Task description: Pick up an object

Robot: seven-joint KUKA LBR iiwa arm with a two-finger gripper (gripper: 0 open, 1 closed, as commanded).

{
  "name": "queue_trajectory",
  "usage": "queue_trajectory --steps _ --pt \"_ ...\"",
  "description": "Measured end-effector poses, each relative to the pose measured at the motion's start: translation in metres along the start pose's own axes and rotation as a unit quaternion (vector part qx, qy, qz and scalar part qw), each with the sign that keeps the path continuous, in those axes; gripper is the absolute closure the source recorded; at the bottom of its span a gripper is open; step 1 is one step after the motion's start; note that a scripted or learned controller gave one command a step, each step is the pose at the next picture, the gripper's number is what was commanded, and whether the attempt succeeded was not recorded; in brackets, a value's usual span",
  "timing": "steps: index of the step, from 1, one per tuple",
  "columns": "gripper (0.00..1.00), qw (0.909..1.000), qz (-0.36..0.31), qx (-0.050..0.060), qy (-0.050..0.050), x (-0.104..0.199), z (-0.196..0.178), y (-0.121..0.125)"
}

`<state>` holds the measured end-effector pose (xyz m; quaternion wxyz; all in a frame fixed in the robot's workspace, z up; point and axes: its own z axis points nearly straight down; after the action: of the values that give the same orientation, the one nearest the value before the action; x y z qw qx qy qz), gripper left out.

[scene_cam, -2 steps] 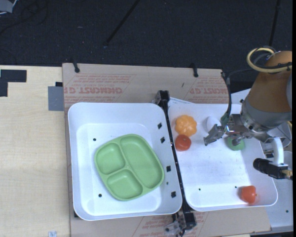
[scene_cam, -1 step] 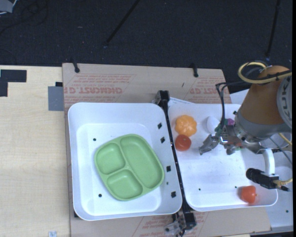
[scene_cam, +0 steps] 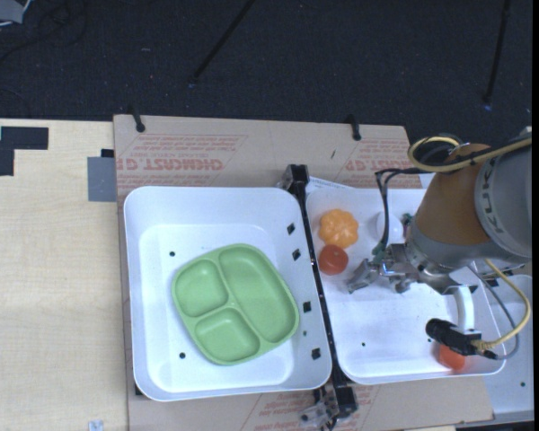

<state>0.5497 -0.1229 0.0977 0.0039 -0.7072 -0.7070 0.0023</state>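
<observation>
In the right bin (scene_cam: 386, 366), an orange ball-like object (scene_cam: 340, 227) lies near the far left corner. A smaller red ball (scene_cam: 332, 259) sits just in front of it. My gripper (scene_cam: 363, 275) hangs low over the middle of this bin, just right of the red ball and apart from it. Its fingers are open with nothing between them. Partly hidden by robot parts, a red-orange object (scene_cam: 449, 358) rests at the bin's near right corner.
The left bin (scene_cam: 153, 232) holds a green divided plate (scene_cam: 234, 303) lying flat. A black divider (scene_cam: 310, 277) runs between the two bins. Bare bin floor lies in front of the gripper, toward the near edge.
</observation>
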Motion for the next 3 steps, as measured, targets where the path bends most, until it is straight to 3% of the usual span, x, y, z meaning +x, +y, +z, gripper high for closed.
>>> queue_trajectory --steps 1,2,3 --pt "0.00 1.0000 0.001 -0.002 0.000 0.001 0.011 -0.001" --pt "1.00 1.0000 0.004 -0.003 0.000 -0.001 -0.001 0.000" --pt "1.00 1.0000 -0.001 -0.005 -0.001 0.005 -0.046 0.004"
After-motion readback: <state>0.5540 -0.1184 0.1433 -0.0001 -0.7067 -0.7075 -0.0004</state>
